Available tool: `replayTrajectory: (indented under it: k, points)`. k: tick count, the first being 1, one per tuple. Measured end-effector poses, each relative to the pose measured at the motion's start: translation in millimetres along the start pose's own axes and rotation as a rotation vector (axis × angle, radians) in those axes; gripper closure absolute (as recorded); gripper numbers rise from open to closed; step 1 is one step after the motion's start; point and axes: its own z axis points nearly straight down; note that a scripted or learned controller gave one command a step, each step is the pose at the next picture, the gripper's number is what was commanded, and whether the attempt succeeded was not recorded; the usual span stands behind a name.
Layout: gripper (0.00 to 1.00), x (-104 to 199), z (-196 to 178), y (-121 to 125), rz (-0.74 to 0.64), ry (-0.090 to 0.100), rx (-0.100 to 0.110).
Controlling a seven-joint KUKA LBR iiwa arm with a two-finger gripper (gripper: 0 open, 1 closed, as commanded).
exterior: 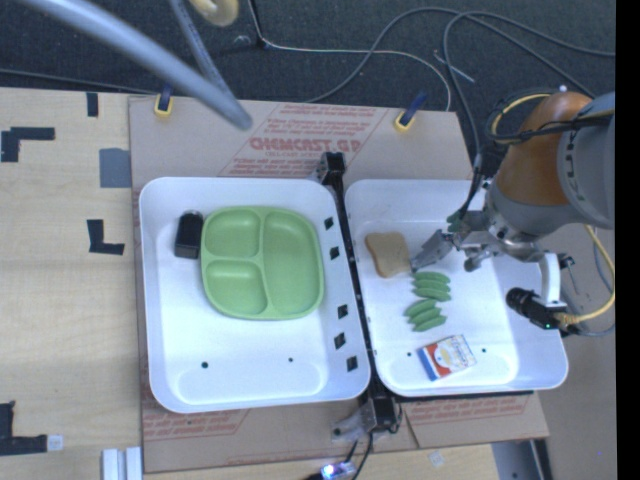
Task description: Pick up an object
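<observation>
In the right bin [500, 368] lie a tan slice of bread [387, 253], two green pea pods [430, 286] [424, 315] and a small white, red and blue packet [445, 356]. My gripper [432, 252] reaches in from the right and sits low over the bin, just right of the bread and just above the upper pea pod. Its dark fingers [428, 250] point left toward the bread. Nothing shows between them. The left bin [165, 318] holds a green divided plate [263, 263] and a small black block [188, 234].
A black divider with clips [343, 268] runs between the two bins. Cables [420, 28] trail across the dark floor behind the bench. A grey pole [130, 38] crosses the upper left. The arm's orange band and grey wrist [540, 183] hang over the right bin's far right side.
</observation>
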Motion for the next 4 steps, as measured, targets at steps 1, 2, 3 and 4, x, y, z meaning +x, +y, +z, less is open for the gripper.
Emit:
replayTrajectory:
  k: [1, 2, 3, 4]
  points:
    - [0.0, 0.3, 49.5, 0.7, 0.0, -0.003, -0.008]
    - [1.0, 0.0, 36.5, 1.5, -0.001, -0.004, -0.01]
    - [1.0, 3.9, -25.1, -2.4, 0.0, -0.001, -0.011]
    - [1.0, 3.4, -84.9, 6.8, 0.0, -0.002, -0.013]
